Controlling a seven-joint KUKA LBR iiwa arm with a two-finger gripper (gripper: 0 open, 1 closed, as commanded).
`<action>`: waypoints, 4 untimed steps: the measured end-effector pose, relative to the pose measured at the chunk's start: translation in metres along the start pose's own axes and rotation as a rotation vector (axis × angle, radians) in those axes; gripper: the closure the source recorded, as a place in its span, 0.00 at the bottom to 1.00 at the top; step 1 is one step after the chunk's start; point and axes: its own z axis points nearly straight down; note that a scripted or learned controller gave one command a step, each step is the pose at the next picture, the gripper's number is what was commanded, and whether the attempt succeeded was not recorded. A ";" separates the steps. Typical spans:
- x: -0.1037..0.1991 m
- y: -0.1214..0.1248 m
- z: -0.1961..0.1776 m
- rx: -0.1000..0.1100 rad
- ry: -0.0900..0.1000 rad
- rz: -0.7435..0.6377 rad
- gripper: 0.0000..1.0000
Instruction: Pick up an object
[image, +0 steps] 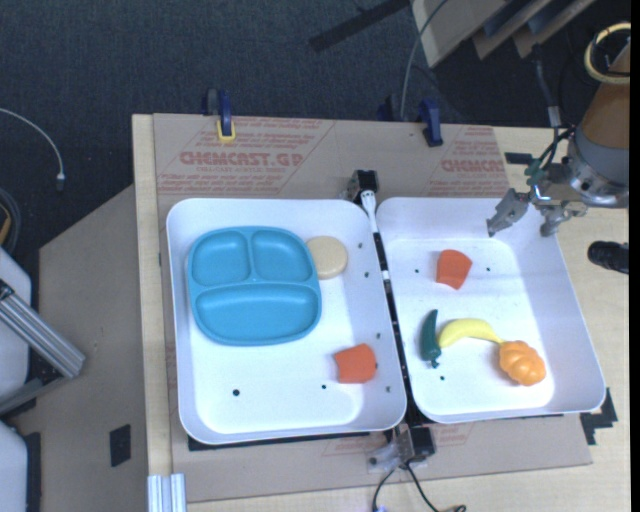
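While no one object is singled out, the things that could be picked lie in both bins. Nearest the gripper is an orange block, lying in the upper middle of the right bin, apart from everything else. Lower in that bin a banana lies crosswise, its left end touching a dark green piece and its right end touching an orange fruit. The gripper hovers over the right bin's far edge, above and to the right of the block, with its two fingers spread apart and nothing between them. The arm comes in from the upper right, its orange band just above the wrist. In the left bin a blue divided plate takes up the upper left part, with a pale round cookie touching its upper right edge. A second orange block sits near that bin's lower right corner, well apart from the plate. Both bins rest side by side on a brown board printed with red lettering, held at the far edge by two blue clamps.
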 end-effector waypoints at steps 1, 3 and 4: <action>0.001 0.003 -0.010 -0.015 -0.003 -0.004 0.00; -0.004 0.016 0.081 -0.010 -0.001 -0.005 0.00; -0.004 0.016 0.112 -0.010 -0.002 -0.005 0.00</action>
